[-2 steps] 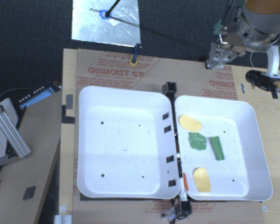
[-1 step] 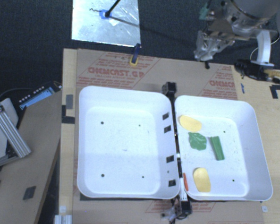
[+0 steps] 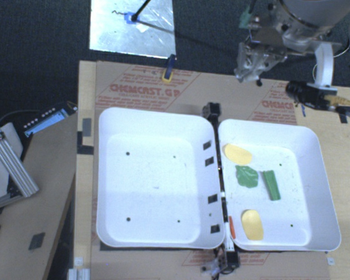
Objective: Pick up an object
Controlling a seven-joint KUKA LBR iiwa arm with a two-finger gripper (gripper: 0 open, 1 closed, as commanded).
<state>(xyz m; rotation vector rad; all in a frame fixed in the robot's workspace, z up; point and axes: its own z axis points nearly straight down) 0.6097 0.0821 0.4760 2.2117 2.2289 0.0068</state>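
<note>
Whether the gripper (image 3: 250, 67) is released or clenched is unclear; it is hovering beyond the right bin (image 3: 323, 175), which is holding two yellow pieces (image 3: 237, 153), a green blob (image 3: 247, 176) and a green stick (image 3: 271, 185).

At the upper right of the frame the arm (image 3: 309, 20) shows a rounded grey metallic wrist housing under an orange band cut by the top edge. Below it hangs the pincer (image 3: 250, 73), a boxy grey assembly of metal plates with a small green part on its left side. A white curved bracket sits at the housing's right, with thin cables trailing nearby.
</note>
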